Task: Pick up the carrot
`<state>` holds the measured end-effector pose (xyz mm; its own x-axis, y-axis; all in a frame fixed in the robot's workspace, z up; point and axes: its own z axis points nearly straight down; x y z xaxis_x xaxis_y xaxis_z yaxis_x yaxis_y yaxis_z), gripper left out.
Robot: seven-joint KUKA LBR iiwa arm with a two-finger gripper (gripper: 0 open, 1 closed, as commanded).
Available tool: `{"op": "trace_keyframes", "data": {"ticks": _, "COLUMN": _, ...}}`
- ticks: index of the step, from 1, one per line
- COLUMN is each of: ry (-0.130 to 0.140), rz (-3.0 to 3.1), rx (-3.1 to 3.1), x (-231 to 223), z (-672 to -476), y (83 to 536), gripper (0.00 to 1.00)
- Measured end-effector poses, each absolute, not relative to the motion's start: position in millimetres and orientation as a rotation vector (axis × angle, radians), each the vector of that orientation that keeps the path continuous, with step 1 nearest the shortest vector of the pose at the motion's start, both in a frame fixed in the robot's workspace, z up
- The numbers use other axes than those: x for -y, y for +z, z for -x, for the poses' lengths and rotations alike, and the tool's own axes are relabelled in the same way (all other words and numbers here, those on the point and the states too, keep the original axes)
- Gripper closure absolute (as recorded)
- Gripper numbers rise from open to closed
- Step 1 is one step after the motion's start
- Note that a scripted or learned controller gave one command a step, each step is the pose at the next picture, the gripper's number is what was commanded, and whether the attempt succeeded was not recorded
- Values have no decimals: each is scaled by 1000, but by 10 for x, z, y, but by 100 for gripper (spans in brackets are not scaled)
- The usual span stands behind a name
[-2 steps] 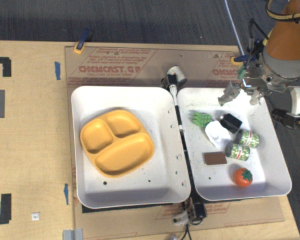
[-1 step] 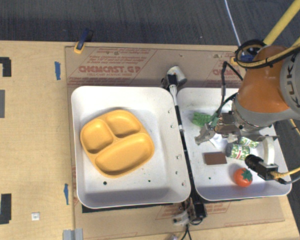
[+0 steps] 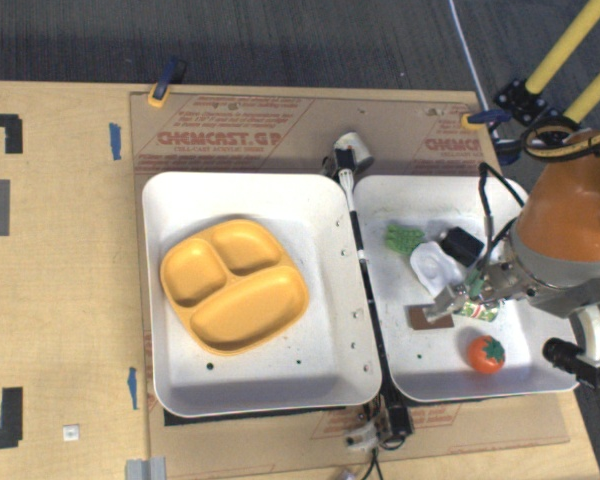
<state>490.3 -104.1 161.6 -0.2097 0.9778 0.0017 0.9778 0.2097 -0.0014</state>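
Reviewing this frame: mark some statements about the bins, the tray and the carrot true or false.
1. The yellow divided tray lies in the left bin. True.
2. The carrot lies in the left bin. False: it lies in the right bin, near its front edge.
3. The gripper holds the carrot. False: the carrot lies apart from it, on the bin floor.
4. A green item lies in the right bin. True.
5. The yellow tray has three compartments. True.

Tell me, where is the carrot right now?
The carrot lies in the right bin, near its front edge, just below the gripper and to the right of a small brown block.
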Motion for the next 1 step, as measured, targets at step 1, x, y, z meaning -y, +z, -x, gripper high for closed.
{"op": "trace_keyframes", "data": {"ticks": 1, "ry": -2, "rz": 1821, "rx": 2562, "x": 373, "z": -4889, "y": 1853, "gripper": 0}}
